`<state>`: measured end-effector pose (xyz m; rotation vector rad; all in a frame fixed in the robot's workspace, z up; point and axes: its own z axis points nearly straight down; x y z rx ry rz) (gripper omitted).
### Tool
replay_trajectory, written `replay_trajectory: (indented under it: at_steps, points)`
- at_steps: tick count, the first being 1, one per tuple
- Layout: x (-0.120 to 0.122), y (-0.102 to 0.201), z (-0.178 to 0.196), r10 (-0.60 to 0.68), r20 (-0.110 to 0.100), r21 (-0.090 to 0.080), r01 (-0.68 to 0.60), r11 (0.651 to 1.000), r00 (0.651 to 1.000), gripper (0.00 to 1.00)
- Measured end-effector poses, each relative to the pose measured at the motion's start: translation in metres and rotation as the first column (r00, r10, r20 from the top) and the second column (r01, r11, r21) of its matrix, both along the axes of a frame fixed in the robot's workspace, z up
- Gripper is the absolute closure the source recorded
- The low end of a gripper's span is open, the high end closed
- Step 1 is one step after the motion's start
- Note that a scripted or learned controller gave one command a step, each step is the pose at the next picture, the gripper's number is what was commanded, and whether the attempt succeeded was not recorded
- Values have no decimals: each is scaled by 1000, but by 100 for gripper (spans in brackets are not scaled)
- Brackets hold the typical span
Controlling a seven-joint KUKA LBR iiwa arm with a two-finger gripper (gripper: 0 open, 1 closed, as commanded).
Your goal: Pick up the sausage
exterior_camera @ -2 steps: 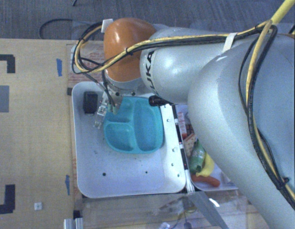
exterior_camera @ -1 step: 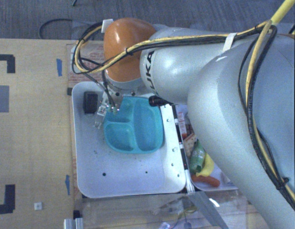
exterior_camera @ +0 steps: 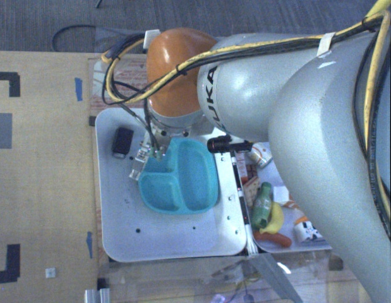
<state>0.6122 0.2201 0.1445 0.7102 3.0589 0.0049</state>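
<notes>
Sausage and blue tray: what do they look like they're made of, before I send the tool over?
The sausage in the right bin looks like moulded plastic play food: even orange-red colour, smooth, slightly glossy skin. It is small in this view, so rubber can't be ruled out. The blue tray in the left bin looks like rigid matte plastic, with uniform turquoise colour and moulded dividers between its compartments.

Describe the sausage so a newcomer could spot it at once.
Look at the right-hand white bin, mostly covered by the grey arm. Near its front edge, just below the green bottle and the yellow banana, lies the sausage. It alone is red-orange, a thin rod lying flat.
</notes>
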Motion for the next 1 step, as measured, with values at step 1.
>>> replay_trajectory:
  at_steps: [1]
  points:
    - [-14, -7, -30, -20, 6, 7, 20, 1000, 1000, 0]
